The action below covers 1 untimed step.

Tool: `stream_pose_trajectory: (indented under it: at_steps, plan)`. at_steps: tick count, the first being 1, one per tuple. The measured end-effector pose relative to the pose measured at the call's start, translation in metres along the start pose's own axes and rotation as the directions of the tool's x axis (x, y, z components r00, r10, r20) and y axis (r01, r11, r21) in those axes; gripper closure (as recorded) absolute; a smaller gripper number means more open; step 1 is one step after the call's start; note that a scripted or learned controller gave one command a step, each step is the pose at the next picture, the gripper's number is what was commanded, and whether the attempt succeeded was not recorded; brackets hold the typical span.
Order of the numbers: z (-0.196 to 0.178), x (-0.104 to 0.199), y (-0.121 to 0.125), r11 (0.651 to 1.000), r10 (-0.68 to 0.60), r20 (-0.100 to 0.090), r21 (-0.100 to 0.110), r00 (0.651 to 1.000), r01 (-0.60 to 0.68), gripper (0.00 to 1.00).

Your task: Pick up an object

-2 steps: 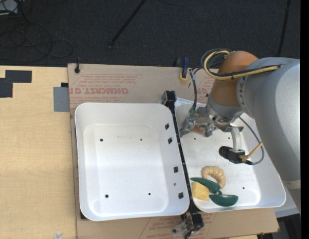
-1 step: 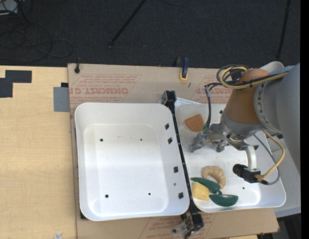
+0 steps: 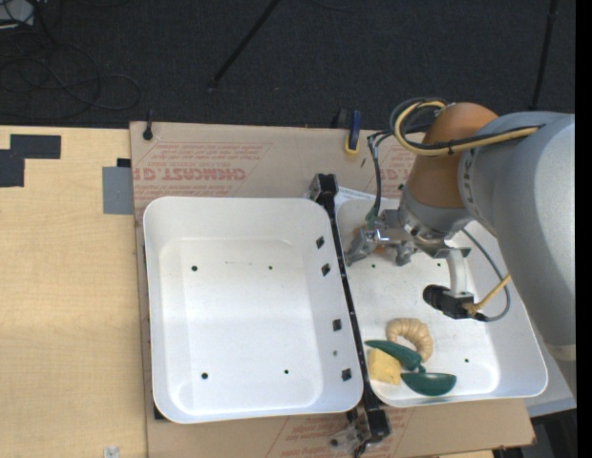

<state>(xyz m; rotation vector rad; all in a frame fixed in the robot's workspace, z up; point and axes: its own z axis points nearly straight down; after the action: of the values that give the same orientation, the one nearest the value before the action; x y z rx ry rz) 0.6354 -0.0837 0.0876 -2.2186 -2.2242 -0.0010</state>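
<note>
Well apart from the tan, yellow and green objects (image 3: 408,354), the jaws' state can't be told.

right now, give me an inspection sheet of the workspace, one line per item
surface: two shallow white bins side by side, left bin and right bin, on a cardboard sheet over a light wooden bench.
job's things: a tan curled object, a yellow piece and dark green pieces clustered at the near edge of the right bin.
clutter: black clips along the divider between the bins; a blue-and-yellow clamp on the far edge.
grippers: gripper low over the far part of the right bin, apart from the cluster; finger state unclear.
cables: yellow and black cables looped on the arm's wrist; loose cables on the dark floor.
surroundings: dark floor behind the bench.
</note>
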Motion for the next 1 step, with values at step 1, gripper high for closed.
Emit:
stream_pose_trajectory:
  at_steps: [1]
  plan:
    - [-0.0001, -0.0188, 0.0086, 1.0, 0.003, 0.001, 0.001, 1.0, -0.003, 0.0]
